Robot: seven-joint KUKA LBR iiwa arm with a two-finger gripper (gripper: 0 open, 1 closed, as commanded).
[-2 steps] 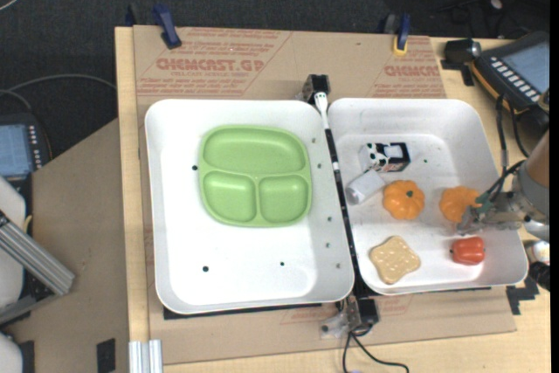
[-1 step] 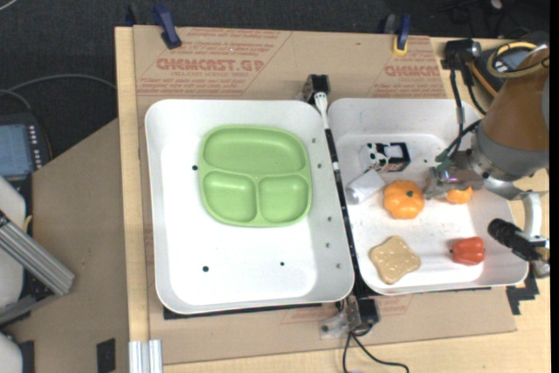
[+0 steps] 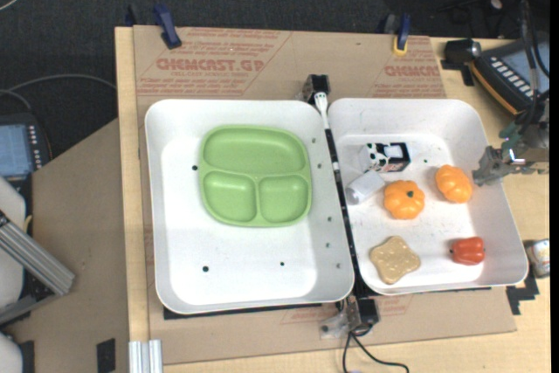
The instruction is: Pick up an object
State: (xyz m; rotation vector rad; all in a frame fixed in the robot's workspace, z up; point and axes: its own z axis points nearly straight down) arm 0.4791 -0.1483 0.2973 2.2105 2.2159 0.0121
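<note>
My jaws point(image 3: 491, 167) hang at the right rim of the right bin point(image 3: 463, 113), and I judge the small orange pumpkin point(image 3: 453, 183) my likeliest pick — it sits just beside them, toward the bin's middle. It is roundish, with no long axis to line up on. A second, larger pumpkin point(image 3: 403, 199) lies farther in, past the first. The red pepper point(image 3: 469, 251) lies nearer the bin's front edge, with the tan cracker-shaped toy point(image 3: 394, 259) beside it. How the jaws stand I cannot tell (too blurred and small) — I see nothing between them.

Small grey metallic end effector point(image 3: 491, 166)
</note>
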